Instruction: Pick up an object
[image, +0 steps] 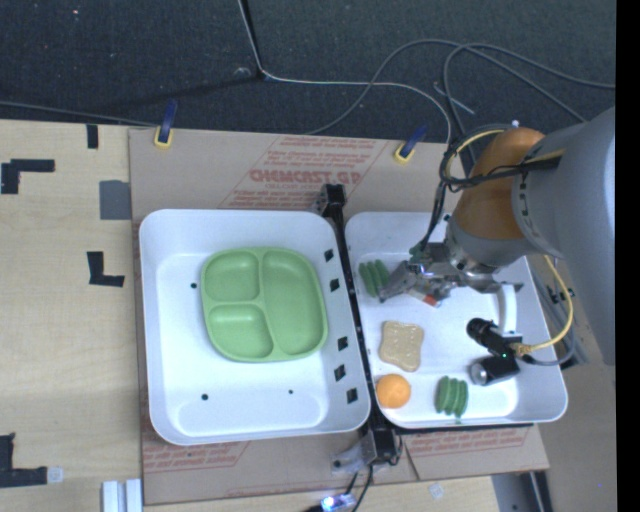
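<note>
A tan cracker (401, 344) is lying flat mid-bin in the right bin (540, 400). An orange ball (393, 391) is sitting just below it, with green pods (452, 396) to its right and more green pods (373, 277) up-left.
</note>
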